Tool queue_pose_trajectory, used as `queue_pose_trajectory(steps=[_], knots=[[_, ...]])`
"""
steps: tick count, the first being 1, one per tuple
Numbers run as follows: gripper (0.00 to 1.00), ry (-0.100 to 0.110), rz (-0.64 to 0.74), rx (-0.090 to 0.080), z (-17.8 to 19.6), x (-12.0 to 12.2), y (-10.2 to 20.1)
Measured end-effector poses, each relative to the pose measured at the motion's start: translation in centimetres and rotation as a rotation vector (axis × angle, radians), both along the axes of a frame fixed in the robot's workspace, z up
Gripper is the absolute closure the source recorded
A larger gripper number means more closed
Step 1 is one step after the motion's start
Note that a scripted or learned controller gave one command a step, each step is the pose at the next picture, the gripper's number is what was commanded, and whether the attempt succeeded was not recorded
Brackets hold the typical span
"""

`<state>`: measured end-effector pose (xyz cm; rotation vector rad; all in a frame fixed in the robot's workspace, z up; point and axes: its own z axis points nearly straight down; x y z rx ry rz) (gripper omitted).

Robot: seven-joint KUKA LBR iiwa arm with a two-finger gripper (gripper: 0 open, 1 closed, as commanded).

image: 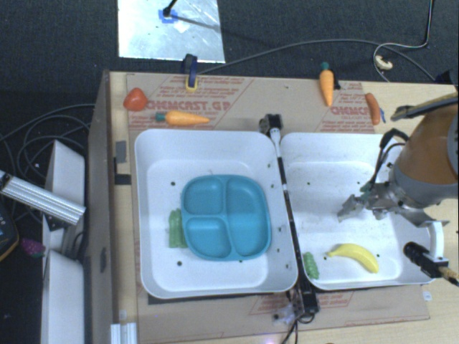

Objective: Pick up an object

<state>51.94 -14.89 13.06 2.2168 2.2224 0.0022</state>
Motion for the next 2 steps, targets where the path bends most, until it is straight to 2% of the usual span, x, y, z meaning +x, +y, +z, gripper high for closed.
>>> queue_pose_trajectory(steps=[1,2], knots=[[0.0,0.001,0.003,0.001,-3.2,11.9,2.5],[0.0,0.001,0.0,-0.001,-2.2,10.2,-2.0]])
